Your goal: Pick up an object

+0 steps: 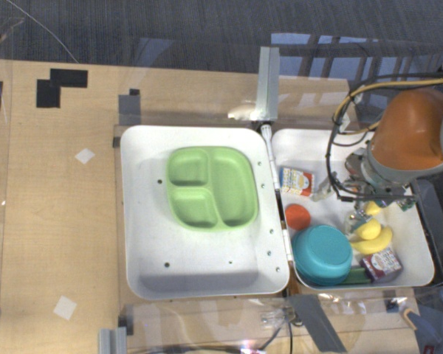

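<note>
The claw (369,206) hangs low in the right-hand shallow white plastic bin (427,265), beneath the grey arm with its orange band (410,133); black cables and the wrist housing cover its tip, so I cannot tell whether it is spread or pressed together, nor whether anything sits in it. Just below it — touching or nearly so — lies a yellow banana-shaped toy (371,232), the likeliest thing to be picked. Beside that, a little further toward the bin's near edge, is a small dark-purple packet (385,263). To the claw's left sits a round teal plastic bowl (323,254), with a small orange-red ball (297,216) just above the bowl, and a small white carton with red and blue print (296,181) further up along the bin's left wall.

As for progress, I judge the pick not yet done: every object rests on the bin floor, none is seen lifted, and the reach appears to be at its low point over the yellow toy. Closing, if not already made, and lifting are left.

Well to the claw's left, the second shallow white bin (144,264) holds a light-green three-compartment plastic tray (210,186). Both bins rest on a pale wooden tabletop (52,220) with black tape marks; beyond it runs dark grey carpet (170,21).
</note>
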You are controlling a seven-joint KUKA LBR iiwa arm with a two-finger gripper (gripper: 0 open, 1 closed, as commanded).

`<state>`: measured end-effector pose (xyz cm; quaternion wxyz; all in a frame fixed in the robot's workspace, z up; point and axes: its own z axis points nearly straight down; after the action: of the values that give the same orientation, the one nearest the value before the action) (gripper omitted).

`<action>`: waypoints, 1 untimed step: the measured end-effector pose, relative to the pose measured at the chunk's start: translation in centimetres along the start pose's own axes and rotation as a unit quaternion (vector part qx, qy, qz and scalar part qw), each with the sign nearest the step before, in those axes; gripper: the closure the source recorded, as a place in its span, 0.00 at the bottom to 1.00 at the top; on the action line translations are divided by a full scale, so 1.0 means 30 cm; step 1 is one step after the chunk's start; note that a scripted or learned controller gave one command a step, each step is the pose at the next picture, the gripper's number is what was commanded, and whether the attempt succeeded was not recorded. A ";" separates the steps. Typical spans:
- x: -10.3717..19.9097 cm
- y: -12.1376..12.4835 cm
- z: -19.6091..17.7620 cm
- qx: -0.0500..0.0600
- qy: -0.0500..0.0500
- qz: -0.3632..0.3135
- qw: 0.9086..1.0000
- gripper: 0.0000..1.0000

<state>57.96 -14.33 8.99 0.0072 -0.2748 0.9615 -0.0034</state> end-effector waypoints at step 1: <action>-0.021 -0.037 0.002 -0.001 0.000 -0.011 1.000 0.00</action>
<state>59.09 -14.92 8.94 0.0069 -0.2852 0.9584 -0.0028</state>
